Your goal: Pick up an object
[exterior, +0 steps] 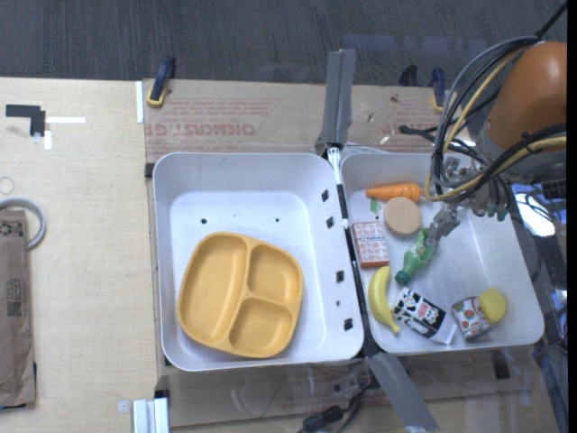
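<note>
In the right bin (523,269), the gripper (439,233) is lowered just above the green bottle (416,260) lying between the round biscuit (402,216) and the banana (381,298), though nothing is seen lifted yet, so the pick is judged unfinished.

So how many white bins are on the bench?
2. The left shallow white bin holds a yellow plastic divided plate. The right shallow white bin sits beside it, holding toy food, with the gripper reaching into it.
</note>
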Controlling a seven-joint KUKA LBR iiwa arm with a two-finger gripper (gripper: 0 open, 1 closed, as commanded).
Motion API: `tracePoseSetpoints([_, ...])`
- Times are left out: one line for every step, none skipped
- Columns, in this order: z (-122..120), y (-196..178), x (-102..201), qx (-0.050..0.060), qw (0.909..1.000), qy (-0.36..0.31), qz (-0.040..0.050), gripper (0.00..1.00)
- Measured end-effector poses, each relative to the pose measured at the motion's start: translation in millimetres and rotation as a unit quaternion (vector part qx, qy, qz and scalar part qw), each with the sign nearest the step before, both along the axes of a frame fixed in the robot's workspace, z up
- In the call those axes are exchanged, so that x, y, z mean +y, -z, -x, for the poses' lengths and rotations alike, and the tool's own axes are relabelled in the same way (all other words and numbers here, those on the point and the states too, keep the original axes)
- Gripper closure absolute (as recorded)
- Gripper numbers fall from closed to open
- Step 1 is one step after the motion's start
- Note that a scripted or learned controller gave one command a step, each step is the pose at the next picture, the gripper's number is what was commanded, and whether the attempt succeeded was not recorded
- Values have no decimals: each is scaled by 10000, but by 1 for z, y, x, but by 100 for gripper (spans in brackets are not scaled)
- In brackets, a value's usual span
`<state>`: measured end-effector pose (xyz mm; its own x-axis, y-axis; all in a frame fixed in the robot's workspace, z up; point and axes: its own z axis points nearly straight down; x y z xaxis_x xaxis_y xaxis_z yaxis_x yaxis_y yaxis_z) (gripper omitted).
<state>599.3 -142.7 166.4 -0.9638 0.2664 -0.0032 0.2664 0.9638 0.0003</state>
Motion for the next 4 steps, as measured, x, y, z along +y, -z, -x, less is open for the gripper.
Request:
tracePoseSetpoints([28, 74, 35, 3, 9999, -119, -3, 0])
tracePoseSetpoints([-10, 74, 32, -13, 9539, -3003, 6, 0])
tracePoseSetpoints([-11, 63, 32, -45, 9545, -2980, 7, 100])
tracePoseSetpoints([29, 74, -14, -6, 9055, -4243, 11, 100])
